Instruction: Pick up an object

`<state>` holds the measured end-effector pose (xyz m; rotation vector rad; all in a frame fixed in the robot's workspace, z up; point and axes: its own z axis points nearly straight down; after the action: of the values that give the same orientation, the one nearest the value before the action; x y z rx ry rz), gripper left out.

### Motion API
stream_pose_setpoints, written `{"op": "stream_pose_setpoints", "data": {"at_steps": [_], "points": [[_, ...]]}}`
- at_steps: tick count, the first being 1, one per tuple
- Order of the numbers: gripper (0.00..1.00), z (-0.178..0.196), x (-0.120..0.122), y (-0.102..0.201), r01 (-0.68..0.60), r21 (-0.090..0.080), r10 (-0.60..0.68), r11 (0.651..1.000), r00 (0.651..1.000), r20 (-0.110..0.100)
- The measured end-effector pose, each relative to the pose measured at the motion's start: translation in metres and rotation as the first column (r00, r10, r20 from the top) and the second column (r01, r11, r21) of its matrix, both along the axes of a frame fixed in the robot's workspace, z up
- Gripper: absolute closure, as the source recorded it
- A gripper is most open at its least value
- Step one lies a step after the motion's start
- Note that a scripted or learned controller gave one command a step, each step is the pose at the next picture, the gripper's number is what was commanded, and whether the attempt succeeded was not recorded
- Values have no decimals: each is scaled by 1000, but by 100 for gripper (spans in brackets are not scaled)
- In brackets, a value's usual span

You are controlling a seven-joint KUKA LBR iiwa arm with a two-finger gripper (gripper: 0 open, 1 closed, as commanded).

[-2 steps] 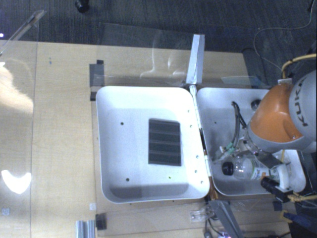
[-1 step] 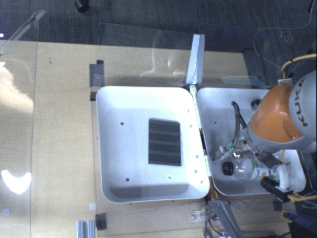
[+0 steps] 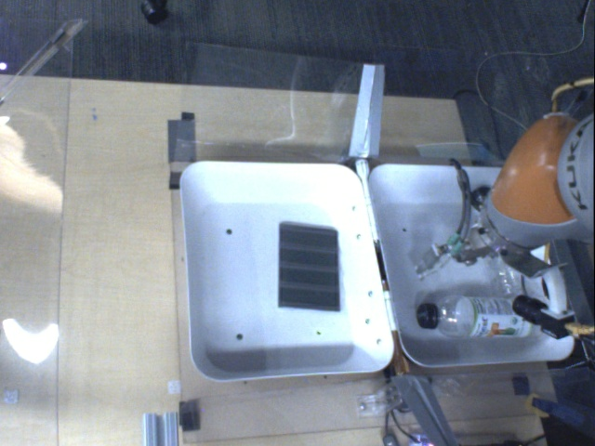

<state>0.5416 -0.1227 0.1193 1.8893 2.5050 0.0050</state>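
Clear plastic: the thing you are after looks to be the clear plastic bottle with a black cap (image 3: 474, 316), lying on its side near the front wall of the right-hand shallow white bin (image 3: 402, 214), cap pointing toward the left bin.

Gripper: your two-finger gripper (image 3: 444, 253) hangs in the middle of the right bin, reaching in below the grey arm with its orange band (image 3: 532, 189). From this slanted view you cannot tell how far apart its tips stand, and you can see nothing caught in it.

Step in hand: you are at the approach, by my reading. The bottle rests on the bin floor and is not lifted.

Bottle against gripper: the bottle lies toward the front of the bin from the gripper, near but apart, with bare white floor between them. Its capped end is the part closest to the tool.

Next move: you will want to bring the gripper forward over the bottle's body, turn it so it closes across the narrow width and not along the length, then descend.

Risk: a round bottle on a smooth floor is likely to roll or slip out; a grasp near the middle of the body looks safer than one at the cap.

Left bin: the left-hand shallow white bin (image 3: 204, 249) holds a dark ribbed rectangular block (image 3: 309, 266) near its centre, well apart from the gripper.
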Motion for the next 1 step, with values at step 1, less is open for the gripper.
{"op": "stream_pose_setpoints", "data": {"at_steps": [1], "points": [[0, -29, -49, 29, -47, -4, 47, 999, 999, 14]]}}
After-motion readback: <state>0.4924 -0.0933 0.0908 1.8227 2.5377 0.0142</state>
